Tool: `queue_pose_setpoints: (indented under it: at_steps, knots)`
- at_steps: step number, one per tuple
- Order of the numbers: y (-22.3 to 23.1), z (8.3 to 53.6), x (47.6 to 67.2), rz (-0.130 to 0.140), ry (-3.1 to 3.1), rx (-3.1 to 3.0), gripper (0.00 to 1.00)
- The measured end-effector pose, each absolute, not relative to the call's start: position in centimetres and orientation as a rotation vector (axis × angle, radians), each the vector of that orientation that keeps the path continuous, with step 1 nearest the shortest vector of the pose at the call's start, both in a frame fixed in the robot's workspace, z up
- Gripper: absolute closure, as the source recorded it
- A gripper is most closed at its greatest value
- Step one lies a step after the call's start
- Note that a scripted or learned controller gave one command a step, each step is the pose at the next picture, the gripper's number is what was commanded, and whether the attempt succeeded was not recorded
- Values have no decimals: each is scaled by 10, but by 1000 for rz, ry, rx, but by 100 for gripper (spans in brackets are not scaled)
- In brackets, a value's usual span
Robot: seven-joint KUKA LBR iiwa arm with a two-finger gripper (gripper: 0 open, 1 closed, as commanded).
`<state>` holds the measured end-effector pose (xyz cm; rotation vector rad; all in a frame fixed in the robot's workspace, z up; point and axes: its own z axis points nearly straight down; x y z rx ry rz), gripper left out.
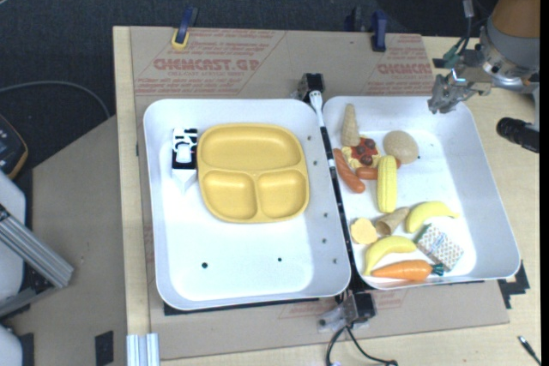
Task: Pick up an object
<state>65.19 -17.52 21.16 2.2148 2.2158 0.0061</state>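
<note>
- The gripper (448, 94) is seen above the far right corner of the right bin (480, 184); whether it is open or closed cannot be told, and nothing is seen held.
- The toy food is heaped toward that bin's left wall and near edge: a corn cob (387, 183), bananas (429, 213), a carrot (401, 271).
- The corn cob, lying fairly apart, would best be chosen and straddled across its width.
- The yellow divided tray (254, 171) in the left bin is best left alone.

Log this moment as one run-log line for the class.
phase: approach | gripper: above right bin's far rim, nothing held | toy food: in right bin | yellow tray: in left bin
</note>
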Motion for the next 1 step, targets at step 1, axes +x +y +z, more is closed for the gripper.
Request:
queue_pose_setpoints:
  at_steps: [1]
  knots:
    - [-175, 226, 653, 4, 2219, 2217, 100]
